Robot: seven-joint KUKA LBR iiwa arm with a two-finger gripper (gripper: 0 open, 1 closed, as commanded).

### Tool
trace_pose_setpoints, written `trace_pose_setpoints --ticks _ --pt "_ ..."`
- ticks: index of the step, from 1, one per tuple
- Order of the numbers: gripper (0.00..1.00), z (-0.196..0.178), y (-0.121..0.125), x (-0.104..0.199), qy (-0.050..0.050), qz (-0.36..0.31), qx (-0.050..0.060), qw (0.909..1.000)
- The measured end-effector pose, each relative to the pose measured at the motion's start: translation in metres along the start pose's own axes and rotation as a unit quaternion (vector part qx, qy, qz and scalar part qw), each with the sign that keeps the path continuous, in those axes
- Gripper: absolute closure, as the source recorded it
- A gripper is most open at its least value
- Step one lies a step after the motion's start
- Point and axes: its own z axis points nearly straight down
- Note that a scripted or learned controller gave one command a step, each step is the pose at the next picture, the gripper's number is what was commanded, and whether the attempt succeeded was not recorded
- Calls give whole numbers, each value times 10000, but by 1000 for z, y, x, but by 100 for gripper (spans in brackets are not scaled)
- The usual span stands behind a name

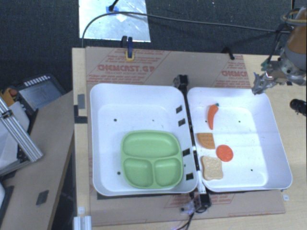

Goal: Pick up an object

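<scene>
The right bin (268,128) holds an orange carrot (212,115) near its back left, a tan cracker (206,140) below it, a round red tomato slice (224,153) and a slice of bread (211,168) at the front left. My gripper (261,83) hangs at the far right, above the back right corner of the right bin, well away from the food pieces. Nothing shows between its fingers.
A green divided plate (151,158) lies in the left bin (103,128). A black clamp (183,81) sits at the back where the bins meet. Cables run across the dark floor behind the bench. A grey device (41,95) and a metal rail (19,133) lie at left.
</scene>
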Motion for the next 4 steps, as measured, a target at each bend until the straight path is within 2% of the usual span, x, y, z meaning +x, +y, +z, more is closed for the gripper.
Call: trace_pose_setpoints --ticks 1,3,4 --pt "100 9 -18 47 17 -15 34 10000" --pt "100 0 -41 163 21 -20 33 10000" --pt "100 2 -51 211 18 -18 38 10000"
